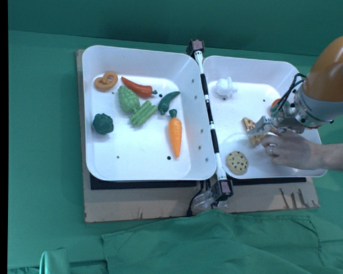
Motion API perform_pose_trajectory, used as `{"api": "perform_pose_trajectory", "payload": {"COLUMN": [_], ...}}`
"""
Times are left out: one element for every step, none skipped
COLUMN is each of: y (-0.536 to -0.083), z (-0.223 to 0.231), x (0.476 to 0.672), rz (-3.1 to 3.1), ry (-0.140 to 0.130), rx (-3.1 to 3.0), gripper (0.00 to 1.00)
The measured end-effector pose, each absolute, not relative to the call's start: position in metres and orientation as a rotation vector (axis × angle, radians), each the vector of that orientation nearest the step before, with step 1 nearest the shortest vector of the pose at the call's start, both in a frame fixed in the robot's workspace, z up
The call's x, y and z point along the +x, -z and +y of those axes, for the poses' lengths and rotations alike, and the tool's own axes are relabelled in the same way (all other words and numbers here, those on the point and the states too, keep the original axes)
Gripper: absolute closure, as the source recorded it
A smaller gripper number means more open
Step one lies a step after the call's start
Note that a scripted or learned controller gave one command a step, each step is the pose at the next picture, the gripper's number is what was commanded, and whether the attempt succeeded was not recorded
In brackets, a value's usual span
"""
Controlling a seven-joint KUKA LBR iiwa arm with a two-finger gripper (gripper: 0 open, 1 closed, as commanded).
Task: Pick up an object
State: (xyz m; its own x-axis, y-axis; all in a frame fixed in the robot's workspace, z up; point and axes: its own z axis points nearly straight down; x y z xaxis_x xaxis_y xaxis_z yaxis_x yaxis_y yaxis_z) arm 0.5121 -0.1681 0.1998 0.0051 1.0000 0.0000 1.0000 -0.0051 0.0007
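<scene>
No readable text, labels or numbers.

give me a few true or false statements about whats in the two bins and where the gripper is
1. The carrot lies in the left bin. True.
2. The cookie lies in the left bin beside the broccoli. False: the cookie is in the right bin, near its front edge.
3. The gripper is over the right bin, close to the pizza slice. True.
4. A human hand reaches into the right bin. True.
5. The pretzel sits at the front of the left bin. False: it is in the far left corner.
6. The white toy figure is in the left bin. False: it is at the back of the right bin.
</scene>
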Motion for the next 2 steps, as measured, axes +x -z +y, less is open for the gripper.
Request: {"api": "perform_pose_trajectory", "payload": {"y": [-0.184,-0.198], "z": [-0.170,-0.173], "x": [0.514,0.517], "rz": [2.211,2.195], "ry": [-0.005,-0.012], "rx": [2.220,2.214], "gripper": [0.00,1.00]}}
